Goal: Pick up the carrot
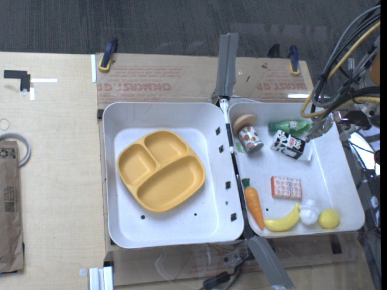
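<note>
The tabletop (pixel 48 162) is pale wood on its left part, with brown cardboard under and behind the two white bins. The left bin (pixel 121 222) holds a yellow divided plate (pixel 161 170) with three compartments, set slightly toward the bin's left side and turned at a slant. The right bin (pixel 347 180) sits just beside it, the two touching along a shared inner edge.

The arm's end (pixel 357 110) shows at the tabletop's right edge, beneath loops of black and yellow cable, over the right bin's far right corner. A slim metal part reaches from there toward the bin's far side, but whether the jaws are apart or closed, and whether anything sits between them, cannot be told.

In the right bin, a green bottle (pixel 289 125) lies on its side near the far wall. Just in front of it lies a black-and-white carton (pixel 288 144), and left of that a small can (pixel 250 139) with a red label, close to a round tan item (pixel 243 121) by the inner wall. An orange-red box (pixel 286 187) lies flat near the bin's middle.

The carrot (pixel 254 206) lies against the right bin's inner left wall near the front corner, its green top pointing away from the front. Its tip touches or nearly touches a banana (pixel 283 220) along the front wall. Right of the banana sit a whitish lump (pixel 309 212) and a lemon (pixel 329 219).
</note>
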Available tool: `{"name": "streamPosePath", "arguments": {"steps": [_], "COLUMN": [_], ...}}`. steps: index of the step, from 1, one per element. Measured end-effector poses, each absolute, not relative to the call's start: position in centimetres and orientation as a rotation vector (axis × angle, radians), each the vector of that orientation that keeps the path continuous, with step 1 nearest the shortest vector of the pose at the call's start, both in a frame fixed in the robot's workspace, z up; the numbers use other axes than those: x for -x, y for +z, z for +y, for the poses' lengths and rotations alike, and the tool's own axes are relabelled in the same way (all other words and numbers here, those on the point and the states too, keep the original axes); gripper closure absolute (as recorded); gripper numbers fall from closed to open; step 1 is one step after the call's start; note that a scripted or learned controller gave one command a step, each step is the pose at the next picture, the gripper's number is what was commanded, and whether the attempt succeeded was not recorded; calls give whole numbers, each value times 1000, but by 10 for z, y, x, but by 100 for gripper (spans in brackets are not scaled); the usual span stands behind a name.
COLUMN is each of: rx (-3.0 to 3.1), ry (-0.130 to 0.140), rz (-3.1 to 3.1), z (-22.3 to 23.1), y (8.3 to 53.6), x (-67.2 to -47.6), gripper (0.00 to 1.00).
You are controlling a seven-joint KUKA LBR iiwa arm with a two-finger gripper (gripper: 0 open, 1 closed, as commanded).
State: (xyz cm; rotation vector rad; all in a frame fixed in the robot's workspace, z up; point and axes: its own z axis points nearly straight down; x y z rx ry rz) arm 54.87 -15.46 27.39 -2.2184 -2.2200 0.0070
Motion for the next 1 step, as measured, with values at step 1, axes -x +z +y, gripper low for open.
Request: {"name": "streamPosePath", "arguments": {"steps": [1], "rx": [2142], "ry": [7], "rz": [-2294], "z": [-77], "y": [188], "x": [-617], "gripper": [0]}}
